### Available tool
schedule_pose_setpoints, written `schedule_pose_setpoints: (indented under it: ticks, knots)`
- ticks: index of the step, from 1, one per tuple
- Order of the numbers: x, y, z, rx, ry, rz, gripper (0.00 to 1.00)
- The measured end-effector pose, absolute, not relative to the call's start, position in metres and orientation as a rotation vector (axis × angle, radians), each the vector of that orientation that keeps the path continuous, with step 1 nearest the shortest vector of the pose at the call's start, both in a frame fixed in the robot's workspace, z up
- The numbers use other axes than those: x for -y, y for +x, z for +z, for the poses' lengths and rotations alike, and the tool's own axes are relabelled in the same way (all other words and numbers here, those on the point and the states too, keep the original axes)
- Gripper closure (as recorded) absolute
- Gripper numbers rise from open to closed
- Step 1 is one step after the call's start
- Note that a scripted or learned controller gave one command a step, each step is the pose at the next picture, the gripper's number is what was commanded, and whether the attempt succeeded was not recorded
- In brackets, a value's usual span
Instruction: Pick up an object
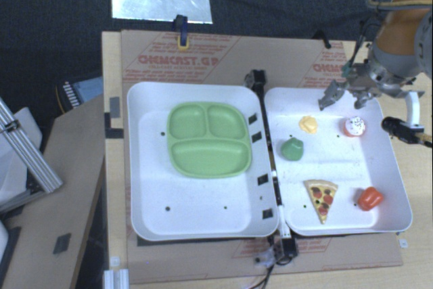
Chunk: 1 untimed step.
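Note:
My gripper (346, 100) hangs over the far edge of the right bin (389, 166), its two grey fingers spread apart and open with nothing between them. Below it and to its left lies a small yellow toy (308, 124). A white and red cupcake-like toy (354, 126) sits just below the fingers. A green pepper toy (292, 149) lies near the bin's left wall. A pizza slice (321, 197) and a red toy (369, 197) lie toward the front of the same bin.
The left bin (145, 186) holds a green divided plate (208, 139). A black divider with clips (264, 145) runs between the two bins. Cardboard (203, 57) lies under both bins.

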<state>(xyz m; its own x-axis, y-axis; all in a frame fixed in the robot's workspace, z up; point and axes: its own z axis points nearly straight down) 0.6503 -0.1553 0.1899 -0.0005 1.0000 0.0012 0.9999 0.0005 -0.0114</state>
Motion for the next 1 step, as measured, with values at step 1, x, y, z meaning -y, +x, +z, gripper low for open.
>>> schedule_pose_setpoints:
  ticks: [1]
  knots:
    - [0.155,0.6529,0.199,2.225,-2.219,-0.001,0.0]
